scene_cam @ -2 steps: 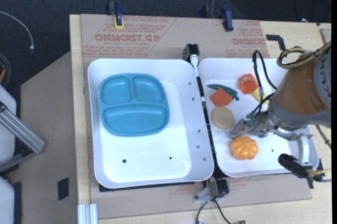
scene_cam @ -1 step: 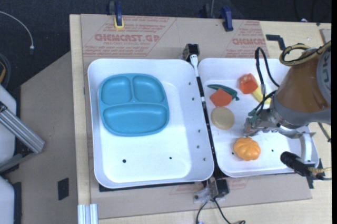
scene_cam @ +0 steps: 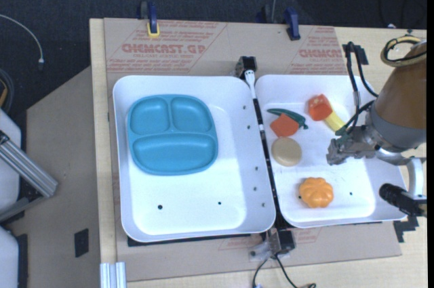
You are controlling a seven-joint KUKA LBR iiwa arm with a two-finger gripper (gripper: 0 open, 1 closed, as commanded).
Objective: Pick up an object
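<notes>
Two shallow white bins side by side on a brown board: left bin [scene_cam: 135,212] bearing a blue divided plate [scene_cam: 173,133] with three compartments, right bin [scene_cam: 359,212] bearing the small objects. Five items in the right bin, all toy food by the look of them: an orange pumpkin [scene_cam: 316,192], round and ribbed, near the front wall; a tan disc [scene_cam: 287,152], flat and pale, just behind it; a red pepper-like piece [scene_cam: 285,125] with a dark green stem or leaf [scene_cam: 288,114] across its top, touching or nearly touching the disc; a small red-orange block [scene_cam: 319,106] further right; a yellow piece [scene_cam: 334,121] just beside that block, angled toward the arm. Gripper [scene_cam: 341,150] low over the right bin, right of the tan disc and behind the pumpkin, apart from both, close to the yellow piece's lower end. Nothing visible between the fingers; how far open, impossible to tell from this slant, the dark metal parts blurring together. Grey arm [scene_cam: 400,110] with an orange-brown band entering from the right edge. Black cables [scene_cam: 356,80] trailing over the bin's back right corner.
</notes>
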